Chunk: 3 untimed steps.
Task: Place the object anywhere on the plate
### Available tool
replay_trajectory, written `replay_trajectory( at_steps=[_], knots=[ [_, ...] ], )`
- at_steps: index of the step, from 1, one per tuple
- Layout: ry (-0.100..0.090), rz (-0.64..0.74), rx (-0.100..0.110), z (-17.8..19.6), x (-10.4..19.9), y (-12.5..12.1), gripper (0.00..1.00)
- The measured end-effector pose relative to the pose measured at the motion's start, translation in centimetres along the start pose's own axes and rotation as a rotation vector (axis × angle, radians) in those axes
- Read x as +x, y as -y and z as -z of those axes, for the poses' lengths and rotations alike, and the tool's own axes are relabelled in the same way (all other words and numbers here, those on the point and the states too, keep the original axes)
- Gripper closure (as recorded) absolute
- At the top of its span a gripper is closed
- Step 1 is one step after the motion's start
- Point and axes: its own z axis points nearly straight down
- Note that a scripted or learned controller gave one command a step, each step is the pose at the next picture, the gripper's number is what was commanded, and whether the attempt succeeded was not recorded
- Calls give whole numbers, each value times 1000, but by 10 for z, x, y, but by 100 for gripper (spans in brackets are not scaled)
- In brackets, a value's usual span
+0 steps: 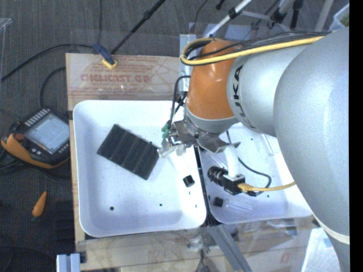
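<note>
Black ribbed plate (128, 151) lies diagonally, upper-left to lower-right

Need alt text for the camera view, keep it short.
The grey arm's gripper hangs over the left white bin, beside a black ribbed plate. A small black block lies near that bin's right wall, off the plate.

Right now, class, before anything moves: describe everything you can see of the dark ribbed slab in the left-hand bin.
The slab is a flat, dark grey to black rectangle with parallel ridges across its top. It looks like matte plastic or rubber. It lies flat on the floor of the left-hand bin, turned at a slant to the walls and clear of them. Nothing rests on it. The gripper sits close to its right corner; whether they touch cannot be told.
</note>
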Motion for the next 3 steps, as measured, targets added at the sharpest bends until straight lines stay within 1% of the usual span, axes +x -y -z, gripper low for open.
replay_trajectory(
  at_steps=[1,2,3],
  knots=[
    [1,-116,1,-25,75,-47,100],
    [2,62,0,9,8,4,100],
    [1,259,0,-32,87,-68,100]
  ],
)
